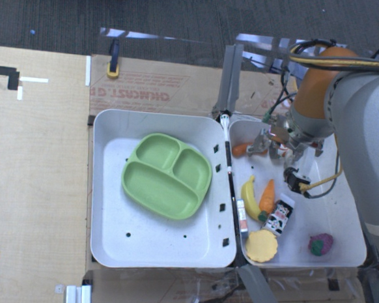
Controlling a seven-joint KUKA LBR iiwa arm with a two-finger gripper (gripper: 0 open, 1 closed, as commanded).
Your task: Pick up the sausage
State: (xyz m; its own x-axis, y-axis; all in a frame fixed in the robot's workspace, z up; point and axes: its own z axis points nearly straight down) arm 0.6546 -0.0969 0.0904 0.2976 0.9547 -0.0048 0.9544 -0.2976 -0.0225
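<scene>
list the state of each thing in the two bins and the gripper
green divided plate: flat in the left bin, compartments bare
sausage: lying at the right bin's far left corner, beside the gripper, not visibly held
banana: lying flat
carrot: lying beside the banana
small carton: tipped on its side
yellow round piece: flat in the near left corner
purple piece: resting alone, near right
</scene>
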